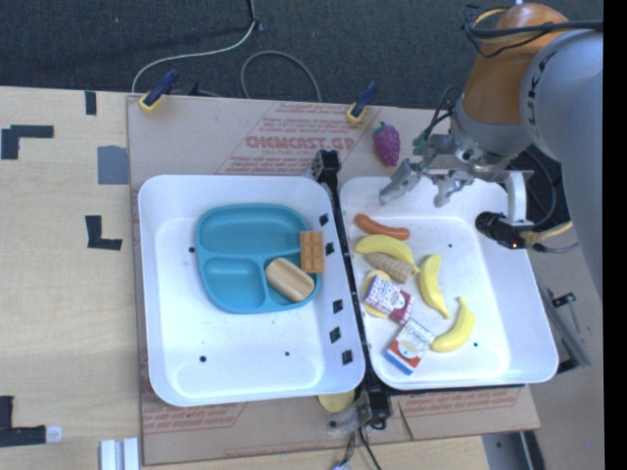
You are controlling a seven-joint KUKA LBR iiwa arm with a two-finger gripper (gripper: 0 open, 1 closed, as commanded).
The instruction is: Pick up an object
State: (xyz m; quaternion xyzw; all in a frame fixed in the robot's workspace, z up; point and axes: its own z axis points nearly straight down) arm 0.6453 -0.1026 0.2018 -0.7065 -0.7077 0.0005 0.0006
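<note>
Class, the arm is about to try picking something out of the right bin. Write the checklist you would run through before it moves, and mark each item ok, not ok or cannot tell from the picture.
1. Claw open with nothing between its fingers: ok.
2. Claw above the far rim of the right bin, not yet down among the items: ok.
3. A target lies close by: the sausage sits nearest the claw, apart from the bin wall: ok.
4. Target free of neighbours: the sausage lies close to the yellow banana below it; whether they touch: cannot tell.
5. Items lying flat and separate: the two cartons sit against other pieces: not ok.
6. Purple grapes lie outside the bins, out of the way: ok.
</note>
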